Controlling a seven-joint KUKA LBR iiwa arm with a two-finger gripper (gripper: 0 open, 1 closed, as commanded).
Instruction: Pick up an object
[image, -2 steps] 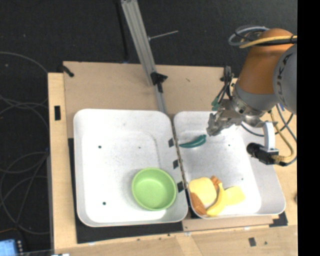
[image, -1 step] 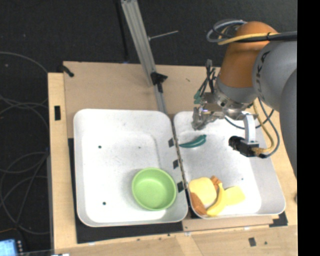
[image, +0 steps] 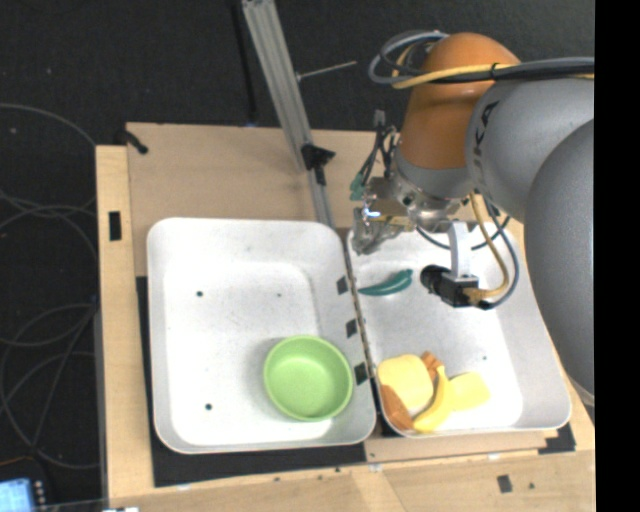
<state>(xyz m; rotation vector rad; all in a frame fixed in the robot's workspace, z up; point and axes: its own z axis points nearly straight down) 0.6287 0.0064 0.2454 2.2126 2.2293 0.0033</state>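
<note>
My gripper (image: 368, 236) hangs over the far left corner of the right bin (image: 500, 395), close to the divider between the bins. A slim teal curved object (image: 387, 285) lies in the right bin just below and to the right of the gripper. Nothing shows between the fingers. At the near left corner of the right bin sit a yellow block (image: 405, 378), an orange-brown piece (image: 432, 366) and a yellow banana-like piece (image: 455, 397), bunched together. A green bowl (image: 307, 377) stands in the left bin (image: 220, 290) near its front right.
A metal pole (image: 285, 95) slants from the top down to the bins' dividing edge. The arm's grey body (image: 540, 150) and cables (image: 480, 270) overhang the right bin's far half. A black part (image: 447, 284) hangs beside the teal object.
</note>
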